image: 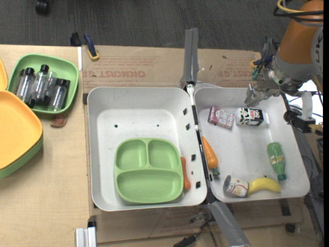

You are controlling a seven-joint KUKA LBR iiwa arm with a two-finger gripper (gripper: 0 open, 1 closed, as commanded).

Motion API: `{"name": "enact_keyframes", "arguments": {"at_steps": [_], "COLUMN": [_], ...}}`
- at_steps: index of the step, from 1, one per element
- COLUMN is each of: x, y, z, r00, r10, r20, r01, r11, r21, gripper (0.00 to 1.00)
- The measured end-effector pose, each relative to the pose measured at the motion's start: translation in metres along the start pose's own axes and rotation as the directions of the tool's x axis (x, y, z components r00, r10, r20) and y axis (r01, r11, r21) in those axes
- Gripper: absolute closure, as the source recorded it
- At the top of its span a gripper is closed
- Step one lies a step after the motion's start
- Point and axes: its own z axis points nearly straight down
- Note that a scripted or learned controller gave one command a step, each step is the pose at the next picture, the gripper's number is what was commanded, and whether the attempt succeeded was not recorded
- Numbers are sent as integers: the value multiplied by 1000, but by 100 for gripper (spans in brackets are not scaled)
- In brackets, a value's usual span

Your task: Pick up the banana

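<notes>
At the far left of the surface (61,153) sit a stack of orange plates (18,133) and a small green tray (43,84) of dark bottles, none of my concern. Next comes the left bin (97,112), which carries a green divided plate (149,170) with a carrot (184,173) lying along its right edge. A second carrot (209,155) rests at the left wall of the right bin (295,181), and further in lie a pink box (221,117) and a small cow-print carton (251,116). The banana (264,184) lies near the front wall of that bin, its left tip touching a small can (236,187), with a green bottle (276,160) just beside it toward the back and right. To take it well, I judge I should travel forward over the bin, come down on the middle of the curve, and close across its narrow width, keeping clear of the can and the bottle so neither gets nudged or pinched along with it. My hand (253,95) hangs over the bin's back right corner, just above the carton, well apart from the banana, pointing down with the wrist leaning in from the right. It has hold of nothing, and I cannot tell how far it is open.
</notes>
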Motion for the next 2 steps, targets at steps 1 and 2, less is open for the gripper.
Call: {"name": "enact_keyframes", "arguments": {"at_steps": [1, 2], "x": [-74, -62], "y": [14, 28], "z": [88, 108], "r00": [979, 890], "r10": [204, 456], "r20": [-1, -1], "r01": [-204, -456], "r11": [979, 890], "r21": [-3, -2], "gripper": [100, 100]}}
